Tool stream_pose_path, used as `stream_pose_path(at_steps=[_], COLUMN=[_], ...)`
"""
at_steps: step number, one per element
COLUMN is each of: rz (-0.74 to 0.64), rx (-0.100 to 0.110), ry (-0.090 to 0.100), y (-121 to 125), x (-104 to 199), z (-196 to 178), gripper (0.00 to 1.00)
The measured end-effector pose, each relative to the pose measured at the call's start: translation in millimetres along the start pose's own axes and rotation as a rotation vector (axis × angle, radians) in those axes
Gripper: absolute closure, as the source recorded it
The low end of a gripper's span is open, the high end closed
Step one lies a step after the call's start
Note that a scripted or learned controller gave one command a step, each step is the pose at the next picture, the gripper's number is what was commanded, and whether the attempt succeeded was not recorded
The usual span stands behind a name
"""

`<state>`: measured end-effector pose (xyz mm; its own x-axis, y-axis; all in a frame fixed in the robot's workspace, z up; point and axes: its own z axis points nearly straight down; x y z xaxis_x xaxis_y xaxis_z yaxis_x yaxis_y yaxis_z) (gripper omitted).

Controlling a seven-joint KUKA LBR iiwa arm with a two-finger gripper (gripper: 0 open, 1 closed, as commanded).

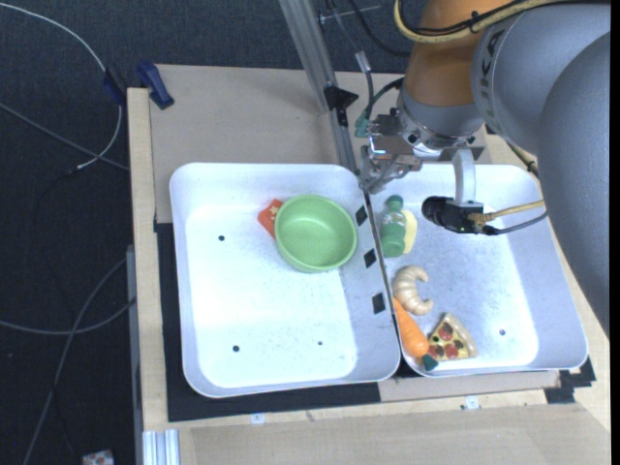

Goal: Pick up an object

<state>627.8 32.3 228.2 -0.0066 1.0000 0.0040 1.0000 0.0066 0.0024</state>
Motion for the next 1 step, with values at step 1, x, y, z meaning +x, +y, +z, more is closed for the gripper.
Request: stream_pose_path(at_steps=[1], rz=[0.001], rx=[0.0], ry=[-0.001], y=[13.9], x=[43.5], z=[-6.2], gripper=[1.0])
